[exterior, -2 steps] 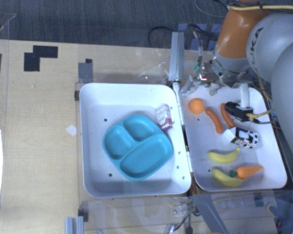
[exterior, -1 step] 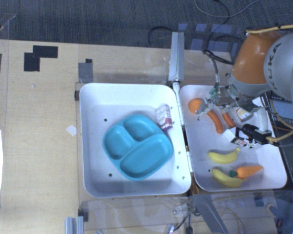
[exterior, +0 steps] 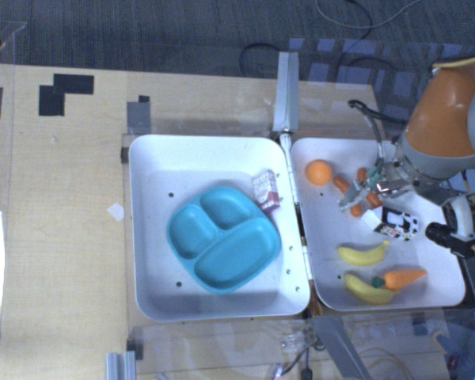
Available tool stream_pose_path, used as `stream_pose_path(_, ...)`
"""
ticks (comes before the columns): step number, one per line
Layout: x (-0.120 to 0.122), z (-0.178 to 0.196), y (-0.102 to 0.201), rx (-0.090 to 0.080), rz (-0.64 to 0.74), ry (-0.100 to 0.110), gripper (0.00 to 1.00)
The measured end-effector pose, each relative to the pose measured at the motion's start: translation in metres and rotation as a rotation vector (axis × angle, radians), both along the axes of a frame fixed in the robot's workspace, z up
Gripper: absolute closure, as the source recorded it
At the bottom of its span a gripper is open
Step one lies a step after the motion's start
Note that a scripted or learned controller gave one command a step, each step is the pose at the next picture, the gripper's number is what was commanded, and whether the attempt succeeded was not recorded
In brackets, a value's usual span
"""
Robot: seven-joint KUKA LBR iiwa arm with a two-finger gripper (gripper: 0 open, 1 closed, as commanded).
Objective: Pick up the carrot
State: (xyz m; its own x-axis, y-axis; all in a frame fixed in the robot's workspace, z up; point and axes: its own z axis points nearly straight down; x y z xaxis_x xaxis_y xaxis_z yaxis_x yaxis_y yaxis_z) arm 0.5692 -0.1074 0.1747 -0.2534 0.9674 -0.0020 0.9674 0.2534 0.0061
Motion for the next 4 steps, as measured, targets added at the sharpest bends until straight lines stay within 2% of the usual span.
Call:
stream_pose_path(1,0.053,-0.067,0.019,0.003,-0.430,0.002,0.00)
stream_pose_path(2,0.101,-0.088,0.018,0.002,-0.408,-0.001,0.00)
stream_pose_path(3,0.104,-0.073,0.019,0.002,-0.400,-0.009,1.00)
stream_pose_path(4,0.101,0.012,0.081,0.004,-0.587,0.000,1.00)
